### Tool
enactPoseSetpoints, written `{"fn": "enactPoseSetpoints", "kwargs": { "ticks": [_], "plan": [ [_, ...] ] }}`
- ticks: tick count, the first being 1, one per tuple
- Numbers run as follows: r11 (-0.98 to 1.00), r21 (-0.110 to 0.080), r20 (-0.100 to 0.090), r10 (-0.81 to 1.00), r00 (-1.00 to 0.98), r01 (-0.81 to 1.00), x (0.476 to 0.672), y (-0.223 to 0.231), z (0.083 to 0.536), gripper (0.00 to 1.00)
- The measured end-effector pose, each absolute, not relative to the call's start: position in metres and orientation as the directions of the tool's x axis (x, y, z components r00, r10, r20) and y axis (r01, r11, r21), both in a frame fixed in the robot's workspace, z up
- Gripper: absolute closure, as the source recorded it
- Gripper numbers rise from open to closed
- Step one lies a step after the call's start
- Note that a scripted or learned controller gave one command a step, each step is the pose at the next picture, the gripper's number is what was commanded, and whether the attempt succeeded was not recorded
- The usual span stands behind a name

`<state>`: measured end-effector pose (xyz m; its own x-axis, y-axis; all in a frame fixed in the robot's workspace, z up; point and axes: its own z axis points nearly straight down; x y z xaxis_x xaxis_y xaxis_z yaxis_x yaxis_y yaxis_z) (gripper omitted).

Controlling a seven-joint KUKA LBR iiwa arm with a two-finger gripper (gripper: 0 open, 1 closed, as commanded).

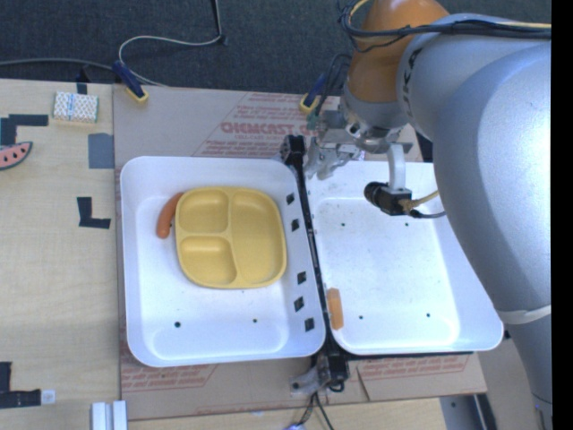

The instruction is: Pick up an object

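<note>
A yellow divided plate [231, 237] lies in the left bin [152, 330]. A small orange sausage-shaped piece [165, 217] rests against the plate's left edge. Another small orange piece [334, 307] lies in the right bin [421, 330], close against its left wall near the front. My gripper [324, 159] hangs over the back left corner of the right bin, just by the divider between the bins. It is far from both orange pieces and to the right of the plate's back edge. I see nothing held in it.
The grey arm with its orange band [394, 34] covers the back right of the scene and overhangs the right bin's right side. A black cable part [387, 197] hangs over the right bin. Tape marks and a small sponge [75, 107] sit on the bench at left.
</note>
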<state>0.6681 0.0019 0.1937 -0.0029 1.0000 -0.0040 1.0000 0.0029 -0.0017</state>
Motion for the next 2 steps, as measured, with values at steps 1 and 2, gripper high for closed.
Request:
{"fn": "enactPoseSetpoints", "kwargs": {
  "ticks": [1, 2],
  "plan": [
    [0.003, -0.002, -0.004, 1.0, -0.003, 1.0, 0.668, 0.0021, 0.1935, 0.0],
    [0.004, -0.002, -0.006, 1.0, -0.004, 1.0, 0.6681, 0.0021, 0.2031, 1.0]
  ]
}}
